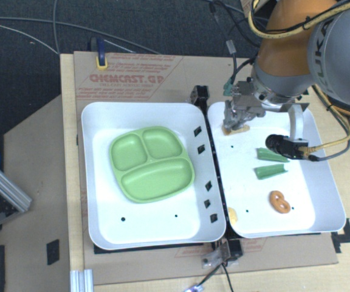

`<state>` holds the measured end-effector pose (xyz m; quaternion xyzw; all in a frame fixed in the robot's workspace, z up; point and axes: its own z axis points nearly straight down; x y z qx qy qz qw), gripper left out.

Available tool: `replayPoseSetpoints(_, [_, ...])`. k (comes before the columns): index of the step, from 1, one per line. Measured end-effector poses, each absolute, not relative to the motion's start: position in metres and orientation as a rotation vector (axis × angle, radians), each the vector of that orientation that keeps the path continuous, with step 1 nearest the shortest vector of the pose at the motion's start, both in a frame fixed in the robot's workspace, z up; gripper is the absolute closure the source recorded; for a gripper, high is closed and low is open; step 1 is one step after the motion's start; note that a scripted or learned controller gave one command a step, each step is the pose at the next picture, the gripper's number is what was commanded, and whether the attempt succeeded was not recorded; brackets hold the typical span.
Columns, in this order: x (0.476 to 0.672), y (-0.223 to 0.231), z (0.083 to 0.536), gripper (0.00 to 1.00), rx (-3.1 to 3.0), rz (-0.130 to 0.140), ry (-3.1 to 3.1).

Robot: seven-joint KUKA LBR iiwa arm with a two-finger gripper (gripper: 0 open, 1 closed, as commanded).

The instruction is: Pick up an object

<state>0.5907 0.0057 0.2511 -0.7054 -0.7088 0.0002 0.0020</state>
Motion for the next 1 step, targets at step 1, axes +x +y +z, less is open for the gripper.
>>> replayPoseSetpoints(1, [0.5772,0.0542,0.2356,1.00,-2.215,0.003,-2.222])
